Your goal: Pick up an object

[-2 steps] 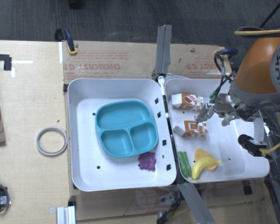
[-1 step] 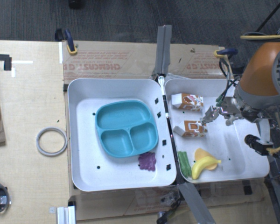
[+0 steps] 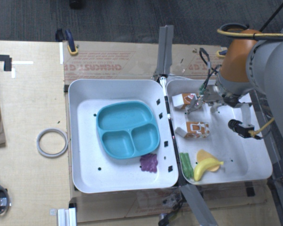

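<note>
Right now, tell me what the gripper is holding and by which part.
Cannot be told. The gripper is low in the right bin, at the small carton near the bin's far left corner, but no object shows clearly between its fingers.

arm (image 3: 269,65) comes in from the right edge, grey body with the orange band (image 3: 238,60) sitting just up and right of the claw. wrist is angled down and to the left. gripper (image 3: 194,105) hangs low at the far left end of the arm, metal fingers (image 3: 192,106) pointing down-left; whether they are spread or closed can't be read from this angle. black cable (image 3: 205,60) loops above the claw, a yellow hose (image 3: 236,29) arcs over the orange band further up-right.
</note>
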`<state>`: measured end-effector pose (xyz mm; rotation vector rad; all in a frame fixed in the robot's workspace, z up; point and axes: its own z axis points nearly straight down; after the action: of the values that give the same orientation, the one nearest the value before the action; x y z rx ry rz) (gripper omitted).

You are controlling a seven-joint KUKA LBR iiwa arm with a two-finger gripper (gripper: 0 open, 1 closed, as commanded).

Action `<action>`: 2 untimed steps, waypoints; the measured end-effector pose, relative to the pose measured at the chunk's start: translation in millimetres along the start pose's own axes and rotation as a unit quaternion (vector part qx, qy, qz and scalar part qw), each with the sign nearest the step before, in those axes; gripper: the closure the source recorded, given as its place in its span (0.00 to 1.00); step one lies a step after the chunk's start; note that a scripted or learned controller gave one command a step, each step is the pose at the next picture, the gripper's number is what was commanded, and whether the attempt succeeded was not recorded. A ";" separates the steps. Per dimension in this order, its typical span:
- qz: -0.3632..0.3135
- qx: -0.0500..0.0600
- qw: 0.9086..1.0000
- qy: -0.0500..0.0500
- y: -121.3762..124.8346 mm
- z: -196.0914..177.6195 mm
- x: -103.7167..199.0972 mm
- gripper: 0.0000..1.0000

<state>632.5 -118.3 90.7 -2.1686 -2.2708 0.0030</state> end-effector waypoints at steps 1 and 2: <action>-0.047 0.013 0.999 -0.002 19.1 -0.2 0.9 0.00; -0.107 0.008 0.994 -0.005 21.3 -0.4 1.6 0.00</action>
<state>653.6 -115.7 91.0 -1.9088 -2.4865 0.0315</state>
